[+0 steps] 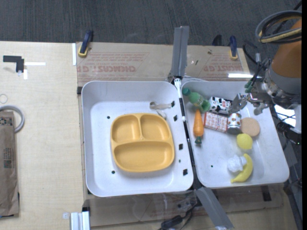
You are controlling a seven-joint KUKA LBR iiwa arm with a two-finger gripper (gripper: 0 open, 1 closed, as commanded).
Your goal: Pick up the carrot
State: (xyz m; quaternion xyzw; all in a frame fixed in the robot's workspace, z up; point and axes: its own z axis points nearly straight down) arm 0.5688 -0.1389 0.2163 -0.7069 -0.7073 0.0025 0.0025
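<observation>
I hung over the right bin's (277,143) far edge, my gripper (247,103) hovering above the small can (234,120) with its fingers parted around nothing. The carrot (198,124) lay flat by the bin's left wall, green top pointing away, well apart from me. Snack box (216,122) lay between us, so I judged a sideways reach would come first.

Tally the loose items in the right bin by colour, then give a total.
Orange: 1, the carrot
Yellow: 2, the lemon and banana
Green: 1, a green item
Tan: 1, a round disc
White: 1, a small lump
Printed packages: 3, cow-print carton, red box, small can
Total: 9
</observation>
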